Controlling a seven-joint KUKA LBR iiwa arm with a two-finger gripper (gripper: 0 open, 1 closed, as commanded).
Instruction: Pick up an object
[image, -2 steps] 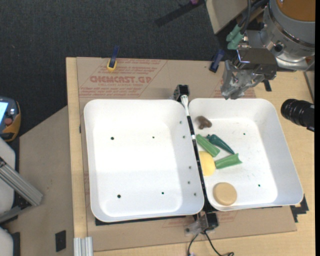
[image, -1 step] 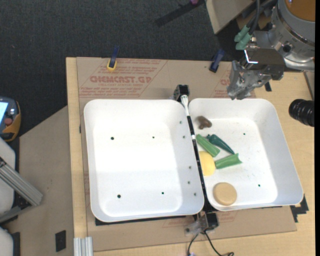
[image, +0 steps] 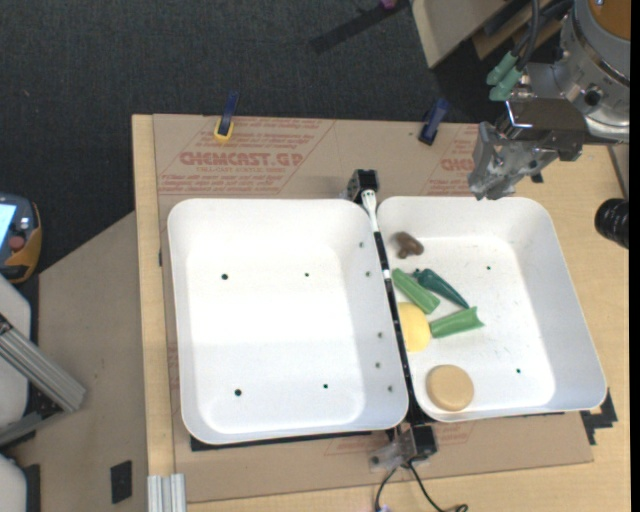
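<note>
Gripper (image: 492, 185) hangs at about 1 o'clock in the camera view, over the far rim of the right bin (image: 560, 300), near that bin's back edge. Metal fingers point down; whether they are parted or closed — cannot tell at this angle. Nothing visible between them.

All objects sit in the right bin, clustered along its left wall, at roughly 4 to 5 o'clock from frame centre. Small brown lump (image: 406, 242) lies farthest back, near the divider. Below it, a light green piece (image: 414, 290) and a dark teal piece (image: 441, 287) lie side by side, both slanted, touching or nearly so. A second green piece (image: 457, 322) lies just beside a yellow object (image: 412, 328) that rests against the bin's left wall. A round tan disc (image: 450, 387) sits at the near corner, apart from the rest.

Left bin (image: 270, 320) shows its white floor with a few dark dots. Both bins rest on a cardboard sheet (image: 260, 150) — red print on it.
</note>
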